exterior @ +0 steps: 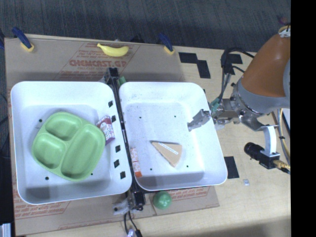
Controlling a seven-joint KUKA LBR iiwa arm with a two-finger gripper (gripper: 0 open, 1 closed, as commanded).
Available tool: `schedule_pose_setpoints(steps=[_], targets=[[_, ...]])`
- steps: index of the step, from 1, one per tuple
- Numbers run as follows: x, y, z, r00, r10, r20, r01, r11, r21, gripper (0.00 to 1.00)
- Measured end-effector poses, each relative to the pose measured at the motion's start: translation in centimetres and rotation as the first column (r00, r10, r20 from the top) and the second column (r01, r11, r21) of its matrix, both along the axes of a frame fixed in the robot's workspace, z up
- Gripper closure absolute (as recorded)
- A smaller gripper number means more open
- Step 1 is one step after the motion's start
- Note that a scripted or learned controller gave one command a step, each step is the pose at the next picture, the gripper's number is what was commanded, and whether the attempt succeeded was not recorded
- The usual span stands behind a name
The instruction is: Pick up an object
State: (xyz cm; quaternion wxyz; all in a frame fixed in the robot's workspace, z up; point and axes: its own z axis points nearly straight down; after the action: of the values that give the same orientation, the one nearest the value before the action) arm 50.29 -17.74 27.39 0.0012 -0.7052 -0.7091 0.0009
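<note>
Two bins side by side on the desk; my claw at the right one.
Left bin: divided plate, small packet just right of it. Right bin: wedge toward the front. My claw sits over its right rim. Banana behind the bins, ball in front.

The tabletop carries printed cardboard; on the cardboard sit two white bins, a yellow banana, and a green ball.

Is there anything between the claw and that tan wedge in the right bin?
No. In the camera view, bare white bin floor separates the gripper from the wedge.
</note>
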Motion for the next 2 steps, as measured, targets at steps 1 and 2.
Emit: schedule_pose_setpoints(steps=[1,2], targets=[[-2.7,-3.4,-16.7,1.0,0.001,-0.001,-0.001,1.0,0.001,0.0],[5.7,-3.4,-17.7,1.0,0.002,0.01,-0.002,1.0,-0.003,0.0]])
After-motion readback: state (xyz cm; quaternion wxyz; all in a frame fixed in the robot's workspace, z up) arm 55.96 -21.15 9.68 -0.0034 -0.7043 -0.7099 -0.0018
